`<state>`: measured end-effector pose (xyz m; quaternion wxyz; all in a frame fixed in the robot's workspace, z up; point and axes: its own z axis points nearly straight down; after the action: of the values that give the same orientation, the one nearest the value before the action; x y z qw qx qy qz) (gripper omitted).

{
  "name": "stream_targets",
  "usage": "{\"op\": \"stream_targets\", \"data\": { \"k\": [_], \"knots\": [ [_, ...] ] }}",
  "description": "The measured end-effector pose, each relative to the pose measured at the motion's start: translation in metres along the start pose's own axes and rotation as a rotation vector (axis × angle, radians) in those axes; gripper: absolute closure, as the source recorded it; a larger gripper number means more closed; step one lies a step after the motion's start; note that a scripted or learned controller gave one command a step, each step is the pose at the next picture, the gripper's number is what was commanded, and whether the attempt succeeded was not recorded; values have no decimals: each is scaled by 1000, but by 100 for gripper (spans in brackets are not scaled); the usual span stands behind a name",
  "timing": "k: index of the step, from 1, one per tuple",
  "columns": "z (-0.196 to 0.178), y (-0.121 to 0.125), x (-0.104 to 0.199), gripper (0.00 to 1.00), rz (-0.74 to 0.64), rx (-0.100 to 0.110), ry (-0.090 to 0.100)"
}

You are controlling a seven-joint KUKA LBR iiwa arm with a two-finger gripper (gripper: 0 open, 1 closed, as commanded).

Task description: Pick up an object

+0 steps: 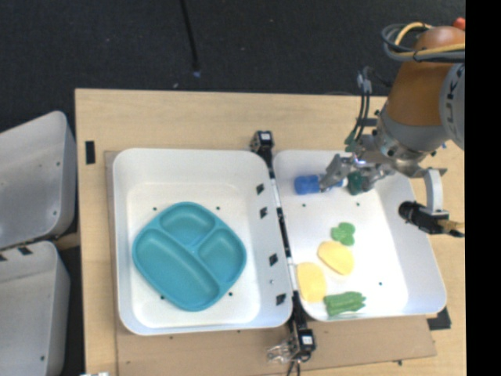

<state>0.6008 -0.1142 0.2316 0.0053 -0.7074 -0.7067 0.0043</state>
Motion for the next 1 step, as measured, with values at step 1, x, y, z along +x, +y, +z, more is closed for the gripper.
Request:
{"op": "stream_targets", "data": {
  "k": [1],
  "knots": [
    [-8, 2, 1, 0, -2, -12, 0]
  ]
}}
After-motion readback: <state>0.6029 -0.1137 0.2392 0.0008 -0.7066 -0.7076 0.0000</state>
